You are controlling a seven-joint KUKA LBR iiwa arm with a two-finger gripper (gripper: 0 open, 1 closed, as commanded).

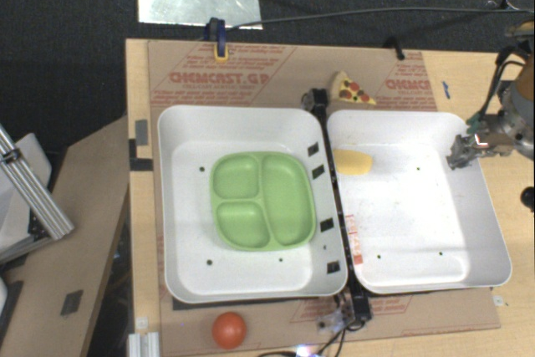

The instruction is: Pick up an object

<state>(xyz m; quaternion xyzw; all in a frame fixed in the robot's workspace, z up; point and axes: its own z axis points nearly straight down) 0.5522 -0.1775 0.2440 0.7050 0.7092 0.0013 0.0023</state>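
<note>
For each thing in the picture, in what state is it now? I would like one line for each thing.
Green tray: lies flat in the left bin, compartments up.
Yellow piece: lies in the right bin, near its left wall, untouched.
Pizza slice toy: lies on the bench behind the bins.
Orange ball: rests on the bench in front of the left bin.
Gripper: at the right bin's right rim, apart from the yellow piece.

Green divided tray (pixel 263 201) sits in the left bin (pixel 180 180). Pizza-slice toy (pixel 349 89) lies on the surface behind the bins, an orange ball (pixel 228 329) out front, a blue clamp (pixel 217 37) at the far edge.
</note>
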